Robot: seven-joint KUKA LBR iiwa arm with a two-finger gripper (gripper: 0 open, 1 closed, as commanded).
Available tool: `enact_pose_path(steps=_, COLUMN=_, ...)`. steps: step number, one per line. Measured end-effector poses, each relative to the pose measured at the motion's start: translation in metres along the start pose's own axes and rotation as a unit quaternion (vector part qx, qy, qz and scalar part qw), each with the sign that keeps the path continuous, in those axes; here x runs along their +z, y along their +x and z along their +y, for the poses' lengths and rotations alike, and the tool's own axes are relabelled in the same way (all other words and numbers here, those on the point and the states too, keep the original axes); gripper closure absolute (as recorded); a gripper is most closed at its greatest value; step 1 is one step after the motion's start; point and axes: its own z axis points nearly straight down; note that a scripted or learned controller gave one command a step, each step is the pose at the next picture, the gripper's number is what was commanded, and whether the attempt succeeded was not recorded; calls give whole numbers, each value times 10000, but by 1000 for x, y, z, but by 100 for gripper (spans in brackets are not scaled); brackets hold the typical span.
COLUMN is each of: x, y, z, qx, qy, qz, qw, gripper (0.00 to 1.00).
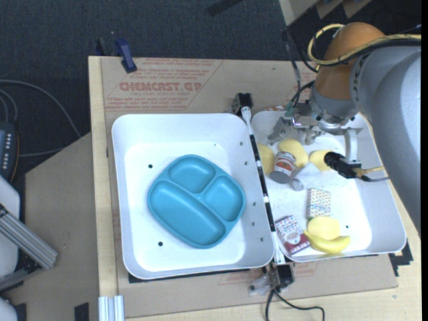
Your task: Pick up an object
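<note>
Claw [294, 132]: at the end of the grey arm, over the far end of the right bin [381, 243]; whether it is spread or pressed together cannot be told, and nothing is seen pinched in it.

Right bin, contents:
- yellow round piece [292, 148], directly below the claw, nearest to it.
- small can [285, 166] with a red label, tilted, touching the yellow round piece on its near side.
- second yellow piece [266, 158], against the bin's left wall, just beside the can.
- third yellow piece [319, 159], to the right of the can.
- patterned packet [319, 202], lying flat near the middle.
- red-and-white packet [289, 233], at the near left corner.
- yellow curved item [326, 235], beside the red-and-white packet, near the front rim.

Left bin [127, 179]: blue divided plate [195, 200], lying flat at the centre, apart from all walls.

Worktop [167, 85]: pale board with red lettering, carrying both bins side by side.
</note>
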Motion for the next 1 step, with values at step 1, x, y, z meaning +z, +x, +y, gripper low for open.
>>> enact_pose_path(steps=1, x=0, y=-19, z=-8, qx=9, qy=13, qz=1, qw=10000, gripper=0)
